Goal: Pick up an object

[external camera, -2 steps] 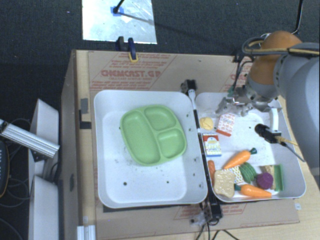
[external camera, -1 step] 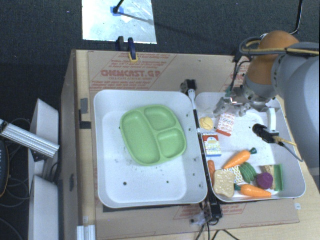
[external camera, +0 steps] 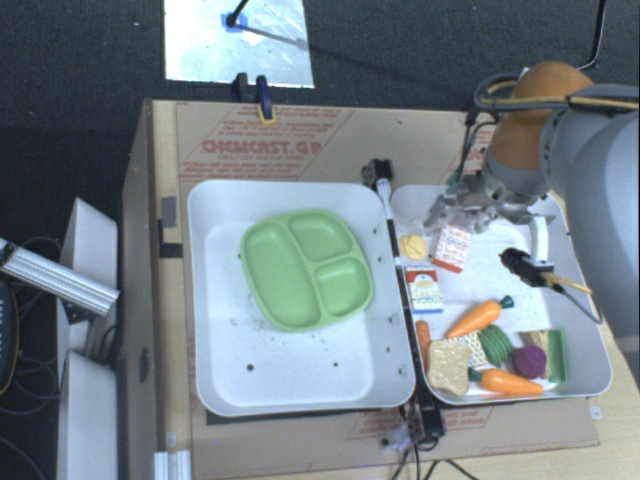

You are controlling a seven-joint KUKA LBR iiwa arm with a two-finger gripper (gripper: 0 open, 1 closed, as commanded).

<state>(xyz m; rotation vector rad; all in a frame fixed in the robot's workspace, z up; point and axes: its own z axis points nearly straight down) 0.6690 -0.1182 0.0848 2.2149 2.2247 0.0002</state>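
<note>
Camera view looks down on the counter [external camera: 300,138] with its two white bins. The arm [external camera: 590,158] reaches in from the right and carries the claw [external camera: 462,218] over the far end of the right bin [external camera: 585,298]. Whether the claw is apart or together I cannot tell, since its tip is blurred against the white floor of the bin. Nothing can be seen gripped in it.

The pickable things all lie in the right bin. A red-and-white packet [external camera: 452,249] lies flat just beneath and in front of the claw, with a pale round piece [external camera: 412,245] beside it by the dividing wall. A small box [external camera: 424,290] lies a little nearer the camera. Further on is a crowded cluster: a carrot [external camera: 475,317], a cracker [external camera: 450,362] and other toy foods touching one another. The left bin [external camera: 215,298] holds a green divided plate [external camera: 305,268].

I judge this to be the approach step, with the claw poised over a target and no grasp made yet. The packet looks the likeliest choice. The next move calls for a straight descent centred on it. Because the packet is thin and flat, the claw would have to reach almost to the bin floor and catch its edges, or it may close on nothing.
</note>
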